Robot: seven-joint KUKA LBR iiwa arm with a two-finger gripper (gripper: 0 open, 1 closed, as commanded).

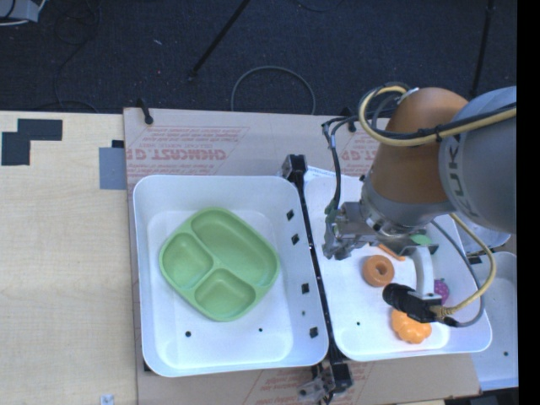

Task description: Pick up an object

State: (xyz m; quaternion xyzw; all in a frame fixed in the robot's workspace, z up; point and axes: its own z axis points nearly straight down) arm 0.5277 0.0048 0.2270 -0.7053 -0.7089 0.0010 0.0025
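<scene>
**Camera view: nothing picked yet, pincer low in the right bin**

Best candidate for the grab looks like the orange ring [377, 270]. It's lying flat on the floor of the right bin [363, 344], roughly mid-bin. Also in the right bin are a lumpy yellow-orange toy [412, 328] near the front edge and a small pink bit [440, 289] toward the arm-side wall. All of them look like they're resting on the bin floor, none lifted.

The pincer [336, 241] is down low in the right bin, close to the wall on the divider side. It's near the ring but not touching it. The wrist bulk hides the business end, so I honestly can't tell if it's spread or pressed together, and I see nothing pinched in it.

My read is that the approach is sort of done but the actual grasp and lift are all left to do. It also looks off to the side of the ring rather than over it.

Just beside the right bin, the left bin [139, 268] has a green divided plate [219, 262]. Both bins sit on the worktop [59, 268].
</scene>
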